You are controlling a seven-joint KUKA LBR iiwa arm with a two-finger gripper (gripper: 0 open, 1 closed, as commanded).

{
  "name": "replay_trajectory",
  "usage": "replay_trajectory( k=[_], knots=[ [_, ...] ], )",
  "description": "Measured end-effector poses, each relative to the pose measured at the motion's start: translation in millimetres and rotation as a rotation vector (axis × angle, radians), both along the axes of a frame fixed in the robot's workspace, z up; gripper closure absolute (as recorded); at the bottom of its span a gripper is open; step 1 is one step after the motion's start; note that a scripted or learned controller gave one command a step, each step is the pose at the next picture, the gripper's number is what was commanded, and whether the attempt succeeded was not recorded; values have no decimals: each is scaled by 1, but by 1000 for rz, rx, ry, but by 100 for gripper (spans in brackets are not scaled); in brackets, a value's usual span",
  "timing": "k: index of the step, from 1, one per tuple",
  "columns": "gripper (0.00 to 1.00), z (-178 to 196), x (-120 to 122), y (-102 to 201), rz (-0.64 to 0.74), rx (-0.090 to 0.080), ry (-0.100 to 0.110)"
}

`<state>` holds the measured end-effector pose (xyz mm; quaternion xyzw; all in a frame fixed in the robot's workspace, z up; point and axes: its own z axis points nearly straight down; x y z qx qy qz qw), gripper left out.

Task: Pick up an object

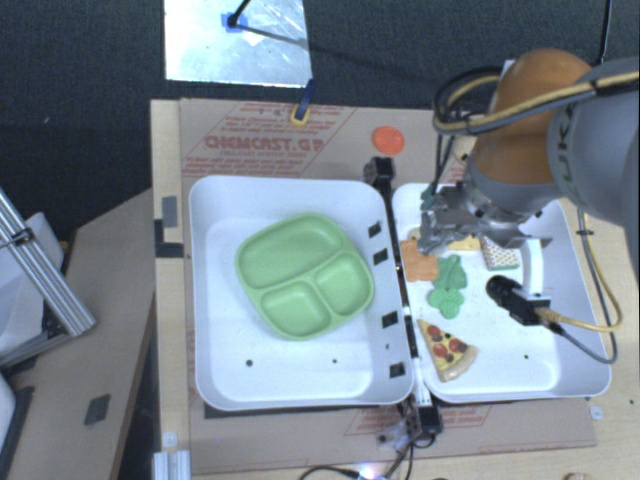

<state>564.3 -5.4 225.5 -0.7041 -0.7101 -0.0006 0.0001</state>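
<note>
One orange toy (420, 263) lies just below the tool (432, 236); its grip state cannot be told.

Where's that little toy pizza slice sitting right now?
The pizza slice lies in the right bin, near its front left corner, just below the green toy.

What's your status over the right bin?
Gripper low in right bin, above orange piece. Nothing seen held. Green toy and pizza slice close by.
</note>
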Motion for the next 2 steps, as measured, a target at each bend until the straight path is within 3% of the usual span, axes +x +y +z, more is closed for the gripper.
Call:
replay_trajectory(
  k=[1, 2],
  knots=[
    [100, -4, 0, 64, 3, 2, 0],
    [100, 3, 0, 61, -2, 0, -1]
  ],
)
